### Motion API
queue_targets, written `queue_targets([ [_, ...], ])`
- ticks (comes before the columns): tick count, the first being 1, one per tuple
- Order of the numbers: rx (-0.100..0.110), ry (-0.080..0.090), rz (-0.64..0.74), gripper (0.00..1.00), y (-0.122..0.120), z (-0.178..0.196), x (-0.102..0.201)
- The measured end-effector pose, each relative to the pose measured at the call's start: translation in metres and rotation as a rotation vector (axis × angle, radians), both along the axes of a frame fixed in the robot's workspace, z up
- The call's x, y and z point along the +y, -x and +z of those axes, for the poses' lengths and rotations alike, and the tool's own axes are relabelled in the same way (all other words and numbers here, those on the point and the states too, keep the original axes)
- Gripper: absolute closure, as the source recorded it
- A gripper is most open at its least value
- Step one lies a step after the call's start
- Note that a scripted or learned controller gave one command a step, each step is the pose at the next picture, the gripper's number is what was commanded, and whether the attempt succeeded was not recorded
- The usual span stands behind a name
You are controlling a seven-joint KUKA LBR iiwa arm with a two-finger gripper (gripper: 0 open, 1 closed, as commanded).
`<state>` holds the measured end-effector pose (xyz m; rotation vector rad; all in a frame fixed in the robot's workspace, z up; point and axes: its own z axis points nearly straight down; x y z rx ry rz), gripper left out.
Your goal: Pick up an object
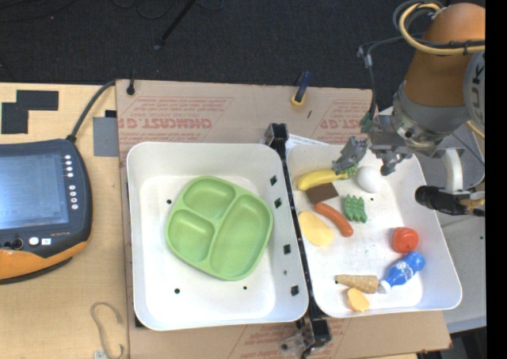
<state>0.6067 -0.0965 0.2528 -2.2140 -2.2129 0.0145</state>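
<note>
even overhead light is falling brightly on the two shallow white plastic bins, casting soft shadows; the far background is staying dim and slightly grainy.

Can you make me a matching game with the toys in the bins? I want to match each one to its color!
Things:
1. divided plastic plate
2. round tomato toy
3. curved banana toy
4. small egg toy

Colors:
A. white
B. yellow
C. green
D. red

Pairs: 1-C, 2-D, 3-B, 4-A

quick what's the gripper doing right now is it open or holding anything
Gripper: open, one finger on each side of the white egg, nothing held.
</note>
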Motion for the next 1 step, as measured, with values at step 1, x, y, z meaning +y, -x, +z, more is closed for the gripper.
queue_targets([
  [1, -0.013, 0.002, 0.002, 0.00, -0.0021, 0.0075, -0.0002],
])
